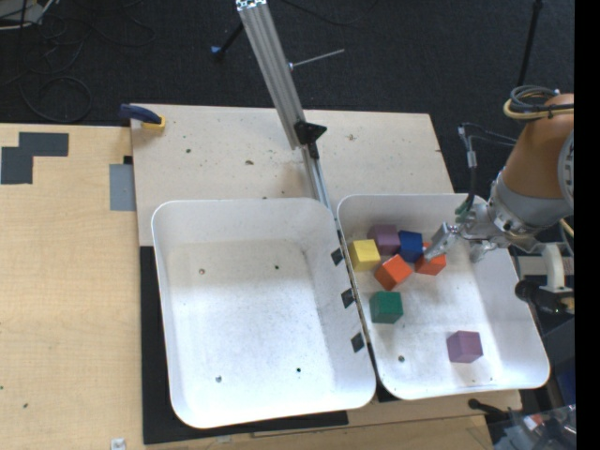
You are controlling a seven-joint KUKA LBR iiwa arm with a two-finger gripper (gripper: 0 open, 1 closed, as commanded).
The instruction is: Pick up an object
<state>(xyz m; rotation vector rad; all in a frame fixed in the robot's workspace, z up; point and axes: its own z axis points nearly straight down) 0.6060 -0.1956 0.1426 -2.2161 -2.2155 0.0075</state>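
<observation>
Pincer [439,247] low in the right bin [525,364], down among the blocks

Nearest in the right bin, at about 5 o'clock, a purple block [464,346] sits alone, well apart from the others; the green block [385,307] lies toward 9 o'clock by the bin's left wall; past it, up near 11 o'clock, an orange block [395,271], a yellow block [366,252], a blue block [411,245] and a dull purple block [383,235] huddle close together; a red block [431,265] lies right at the pincer's tip, but I cannot tell if the pincer is apart, together or clamped on it; the left bin [164,251] sits beside on the desk [225,157], and farthest back a silver bar [272,54] leans up at 12 o'clock
</observation>
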